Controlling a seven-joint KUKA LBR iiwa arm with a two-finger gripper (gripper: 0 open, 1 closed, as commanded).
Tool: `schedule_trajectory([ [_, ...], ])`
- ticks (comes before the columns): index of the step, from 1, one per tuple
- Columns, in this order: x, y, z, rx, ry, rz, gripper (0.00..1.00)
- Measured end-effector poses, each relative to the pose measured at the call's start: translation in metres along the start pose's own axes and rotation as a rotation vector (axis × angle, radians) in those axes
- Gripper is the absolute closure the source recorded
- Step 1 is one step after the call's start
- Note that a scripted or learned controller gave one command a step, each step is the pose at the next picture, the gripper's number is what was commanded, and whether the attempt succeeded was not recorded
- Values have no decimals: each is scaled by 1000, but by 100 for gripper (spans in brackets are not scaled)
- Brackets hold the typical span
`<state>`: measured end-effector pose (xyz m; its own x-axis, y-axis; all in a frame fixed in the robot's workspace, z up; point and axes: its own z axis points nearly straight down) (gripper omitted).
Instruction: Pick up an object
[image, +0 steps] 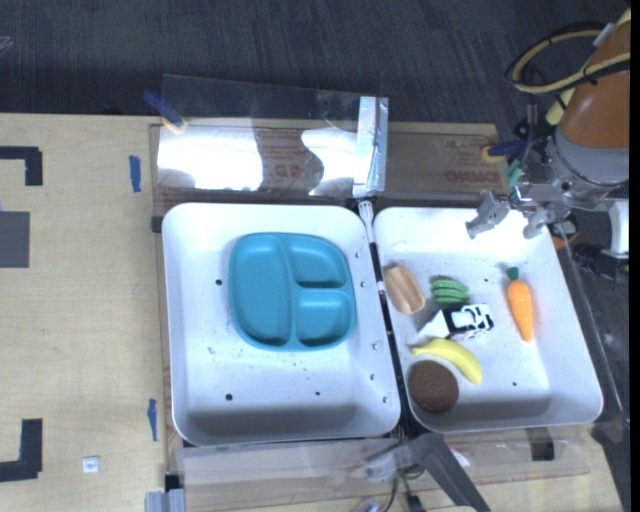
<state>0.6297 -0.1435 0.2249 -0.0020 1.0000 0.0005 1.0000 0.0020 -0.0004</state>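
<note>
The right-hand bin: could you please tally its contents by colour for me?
Orange: 1, the carrot
Yellow: 1, the banana
Green: 1, the green vegetable
Brown or tan: 2, the bread roll and the round brown ball
Black and white: 1, the small toy
Total: 6

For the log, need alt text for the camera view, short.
The grey-and-orange arm's gripper hovers over the far right corner of the right bin, which holds a carrot, banana, brown ball, green vegetable, bread piece and black-and-white toy. The left bin holds a blue divided plate.
</note>
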Motion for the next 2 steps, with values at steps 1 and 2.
schedule_trajectory([
  [1, -50, -38, -3, 0, -1, -151, 0],
  [2, -77, -56, 104, -6, -3, -379, 0],
])
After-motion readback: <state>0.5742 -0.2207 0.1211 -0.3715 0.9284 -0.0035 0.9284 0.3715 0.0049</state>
